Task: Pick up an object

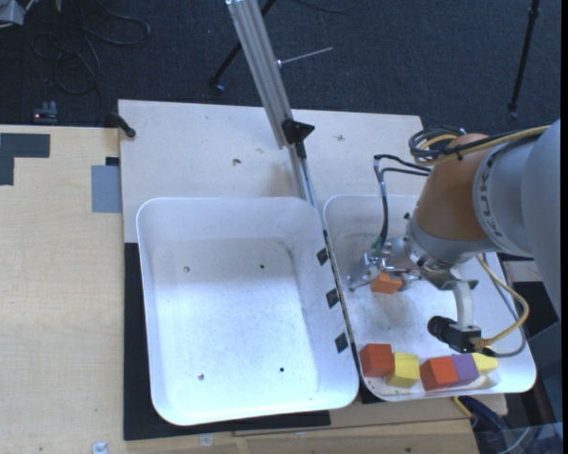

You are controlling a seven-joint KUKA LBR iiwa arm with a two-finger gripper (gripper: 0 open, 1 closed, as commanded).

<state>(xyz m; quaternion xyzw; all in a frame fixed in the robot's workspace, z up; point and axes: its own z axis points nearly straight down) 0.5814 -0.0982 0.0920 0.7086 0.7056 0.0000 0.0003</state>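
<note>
From the camera above, the arm [483,192] reaches in from the right over the right bin [521,372], with its gripper [386,274] low over the middle of that bin. An orange block [387,284] sits right at the gripper, between what look like its metal fingers [371,259]; they seem closed in around it, though the view is too small to say for sure that they clamp it, or whether the block is off the bin floor. Along the bin's near wall lies a row of other blocks: a red block [376,358], a yellow block [404,370], a second orange-red block [439,372] and a purple block [465,367], touching or just beside one another and well apart from the gripper. The left bin [161,253] lies next to it on the counter [38,282]. The main risk, as I judge it, is a shallow or off-centre hold: if the fingers pinch only an edge or corner, the block could twist and slip out as the arm rises. A second risk is the dangling cable [511,301] near the wrist, which could snag or brush the row of blocks during a lift.
</note>
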